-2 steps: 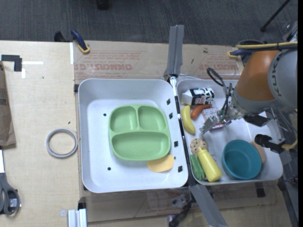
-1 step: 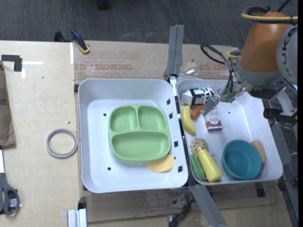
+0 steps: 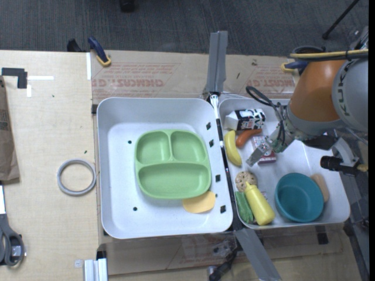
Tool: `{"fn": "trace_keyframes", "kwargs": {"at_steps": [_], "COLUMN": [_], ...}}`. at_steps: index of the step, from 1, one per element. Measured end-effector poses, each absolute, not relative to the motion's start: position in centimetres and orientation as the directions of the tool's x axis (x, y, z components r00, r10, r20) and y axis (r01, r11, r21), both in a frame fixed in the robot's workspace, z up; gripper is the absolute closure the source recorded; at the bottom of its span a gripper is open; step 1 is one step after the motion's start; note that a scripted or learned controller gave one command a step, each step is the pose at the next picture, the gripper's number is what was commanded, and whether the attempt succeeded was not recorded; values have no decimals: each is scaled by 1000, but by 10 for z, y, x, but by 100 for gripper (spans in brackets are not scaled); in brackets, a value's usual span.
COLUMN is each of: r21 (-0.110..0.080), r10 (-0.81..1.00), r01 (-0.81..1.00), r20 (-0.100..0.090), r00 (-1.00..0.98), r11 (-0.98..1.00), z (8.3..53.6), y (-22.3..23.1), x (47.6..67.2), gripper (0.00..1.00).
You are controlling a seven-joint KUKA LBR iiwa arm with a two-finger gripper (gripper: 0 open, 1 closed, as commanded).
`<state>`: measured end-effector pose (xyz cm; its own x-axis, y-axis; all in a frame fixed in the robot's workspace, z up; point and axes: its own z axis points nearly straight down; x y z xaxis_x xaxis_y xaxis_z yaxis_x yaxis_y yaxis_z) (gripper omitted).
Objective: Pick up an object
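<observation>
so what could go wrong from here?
Clutter: the gripper hangs over the right bin among tightly packed items; the banana, carrot and milk carton lie close together, so it may nudge one or catch two. The teal bowl looks wide and awkward to pinch.

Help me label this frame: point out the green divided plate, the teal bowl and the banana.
green divided plate (image 3: 173, 164): camera view, on the ridge between its compartments.
teal bowl (image 3: 299, 197): camera view, on its inner floor.
banana (image 3: 232, 149): camera view, on the middle of its curved body.
</observation>
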<state>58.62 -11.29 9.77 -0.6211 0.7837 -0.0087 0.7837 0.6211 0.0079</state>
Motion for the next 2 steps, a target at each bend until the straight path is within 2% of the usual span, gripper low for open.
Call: {"fn": "trace_keyframes", "kwargs": {"at_steps": [1,2], "r21": [12,0], "r10": [786,901], "r01": [786,901], "r20": [-17,-2], "r00": [-618,-433], "r11": [618,433], "z": [108,142], "y": [-115,-107], "x": [588,604], "gripper": [100,100]}}
